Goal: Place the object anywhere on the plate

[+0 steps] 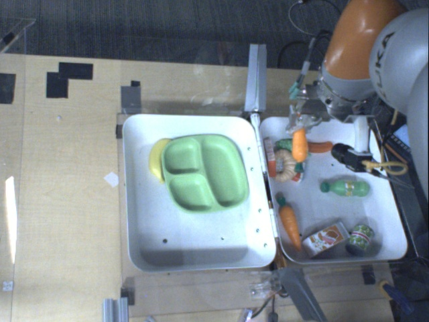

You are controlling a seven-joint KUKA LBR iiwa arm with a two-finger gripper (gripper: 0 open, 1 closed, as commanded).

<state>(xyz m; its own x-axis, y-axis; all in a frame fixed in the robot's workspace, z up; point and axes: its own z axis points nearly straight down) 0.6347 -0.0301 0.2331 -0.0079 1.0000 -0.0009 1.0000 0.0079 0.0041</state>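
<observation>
A green plate (204, 172) with three compartments lies in the left bin (144, 247), up toward its far side. My gripper (299, 129) hangs over the far left corner of the right bin (322, 210). A short orange carrot (299, 147) hangs upright from its tips, its top end pinched between the fingers. The carrot is above a beige ring-shaped toy (287, 168) and is well to the right of the plate, across the wall between the bins.
A yellow object (157, 159) peeks out from under the plate's left edge. The right bin also holds a second carrot (289, 225), a green bottle (345, 188), a small carton (324, 239), a can (360, 238) and a red stick-like item (320, 147).
</observation>
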